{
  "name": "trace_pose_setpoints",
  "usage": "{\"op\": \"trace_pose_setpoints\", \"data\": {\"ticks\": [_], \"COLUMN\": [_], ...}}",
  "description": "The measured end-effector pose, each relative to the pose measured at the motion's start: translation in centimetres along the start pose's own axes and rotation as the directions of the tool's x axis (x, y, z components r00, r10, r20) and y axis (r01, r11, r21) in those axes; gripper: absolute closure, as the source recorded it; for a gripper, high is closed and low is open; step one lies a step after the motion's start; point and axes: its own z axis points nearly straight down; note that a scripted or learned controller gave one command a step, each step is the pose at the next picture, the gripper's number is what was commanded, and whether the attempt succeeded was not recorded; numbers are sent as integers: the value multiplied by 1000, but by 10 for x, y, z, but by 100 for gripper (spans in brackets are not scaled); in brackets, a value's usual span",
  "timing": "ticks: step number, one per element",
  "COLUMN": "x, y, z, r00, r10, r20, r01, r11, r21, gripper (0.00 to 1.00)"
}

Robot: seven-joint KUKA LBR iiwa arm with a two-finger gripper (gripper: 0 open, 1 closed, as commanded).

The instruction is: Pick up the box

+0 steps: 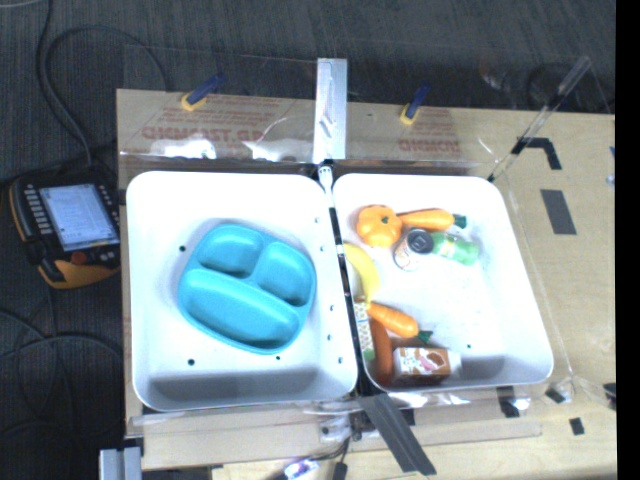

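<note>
Closest of all, the box (420, 364) is laid against the right bin's (520, 298) front wall. One carrot (392, 319) is seen just beside it.

Two white bins side by side on a bench (570, 298). In the left bin (150, 358), a blue divided tray (247, 286). In the right bin (520, 318): a small orange pumpkin (377, 224) and carrot (428, 218) at the far side, a green bottle (446, 247) beside them, a banana (362, 271) along the left wall, another carrot (392, 318), and the box (420, 363) at the near edge.
</note>
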Motion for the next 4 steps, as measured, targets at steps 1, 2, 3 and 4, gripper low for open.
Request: {"op": "trace_pose_setpoints", "data": {"ticks": [1, 2, 3, 4], "x": [-1, -1, -2, -3], "y": [2, 3, 5, 6], "z": [-10, -20, -30, -40], "r00": [1000, 1000, 1000, 1000], "r10": [-2, -3, -4, -5], "r20": [3, 6, 9, 13], "r01": [2, 3, 4, 5], "r11": [1000, 1000, 1000, 1000], "r21": [-2, -4, -7, -9], "gripper": [100, 100, 100, 100]}}
